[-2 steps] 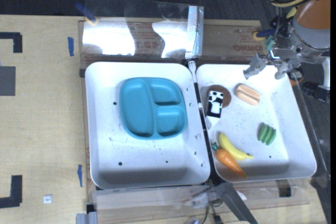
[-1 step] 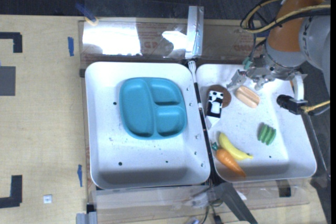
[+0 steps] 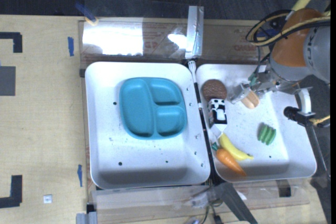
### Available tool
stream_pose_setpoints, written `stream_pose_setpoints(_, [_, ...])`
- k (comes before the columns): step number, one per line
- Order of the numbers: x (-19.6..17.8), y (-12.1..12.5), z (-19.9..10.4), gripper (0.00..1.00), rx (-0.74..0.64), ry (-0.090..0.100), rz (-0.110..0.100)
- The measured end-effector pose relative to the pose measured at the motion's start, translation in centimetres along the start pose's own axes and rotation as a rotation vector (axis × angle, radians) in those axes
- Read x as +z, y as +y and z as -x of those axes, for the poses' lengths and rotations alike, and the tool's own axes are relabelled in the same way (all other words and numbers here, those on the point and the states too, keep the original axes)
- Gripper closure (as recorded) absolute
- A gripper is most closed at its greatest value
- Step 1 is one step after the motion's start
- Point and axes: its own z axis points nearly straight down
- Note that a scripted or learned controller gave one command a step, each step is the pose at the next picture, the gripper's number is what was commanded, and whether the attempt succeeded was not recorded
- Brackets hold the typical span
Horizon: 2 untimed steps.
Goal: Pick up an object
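**Gripper over a peach-coloured piece at the right bin's far edge; lift not yet confirmed**

Camera view. You see the two-finger gripper (image 3: 251,93) low in the shallow white right bin (image 3: 294,165), close to its far edge, with a small peach-coloured rounded object (image 3: 251,100) at its tip. You cannot tell how its fingers stand. Judged from this, the pick is unfinished. A brown round object (image 3: 213,89) lies near the dividing edge; a green ridged piece (image 3: 266,134) sits well apart, leaving open floor between.

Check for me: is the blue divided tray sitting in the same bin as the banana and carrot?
No, the blue divided tray lies alone in the left bin, while the banana and carrot are in the right bin.
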Motion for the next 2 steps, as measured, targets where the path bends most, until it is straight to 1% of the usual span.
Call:
stream_pose_setpoints(1, [-1.2, 0.1, 0.1, 1.0, 0.002, -0.002, 0.006])
stream_pose_setpoints(2, [-2.3, 0.2, 0.3, 1.0, 0.005, -0.002, 0.009])
